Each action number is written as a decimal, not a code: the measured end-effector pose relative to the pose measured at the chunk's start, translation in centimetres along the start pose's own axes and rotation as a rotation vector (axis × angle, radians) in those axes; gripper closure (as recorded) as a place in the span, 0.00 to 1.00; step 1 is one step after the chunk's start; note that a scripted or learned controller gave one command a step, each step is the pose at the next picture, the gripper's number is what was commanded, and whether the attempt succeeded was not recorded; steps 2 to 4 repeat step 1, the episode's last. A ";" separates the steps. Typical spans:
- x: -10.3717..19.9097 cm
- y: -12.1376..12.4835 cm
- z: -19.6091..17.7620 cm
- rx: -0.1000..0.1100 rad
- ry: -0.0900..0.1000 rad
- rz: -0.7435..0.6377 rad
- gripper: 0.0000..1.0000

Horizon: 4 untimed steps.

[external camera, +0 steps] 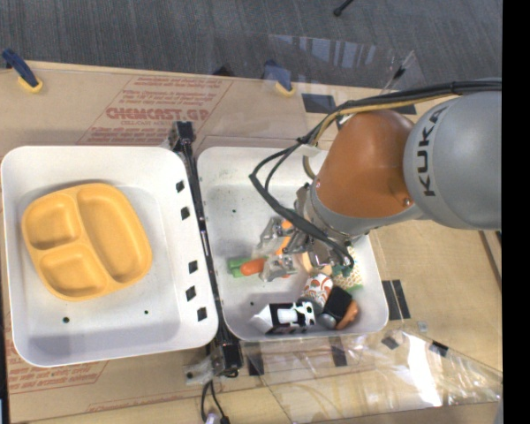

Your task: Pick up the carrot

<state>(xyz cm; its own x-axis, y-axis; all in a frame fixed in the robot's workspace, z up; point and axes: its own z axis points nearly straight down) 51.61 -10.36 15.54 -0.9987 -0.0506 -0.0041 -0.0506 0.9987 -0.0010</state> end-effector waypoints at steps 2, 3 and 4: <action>-3.9 -3.4 5.6 0.001 -0.012 -0.138 1.00; -3.9 -3.4 5.6 0.001 -0.012 -0.138 1.00; -3.9 -3.4 5.6 0.001 -0.012 -0.138 1.00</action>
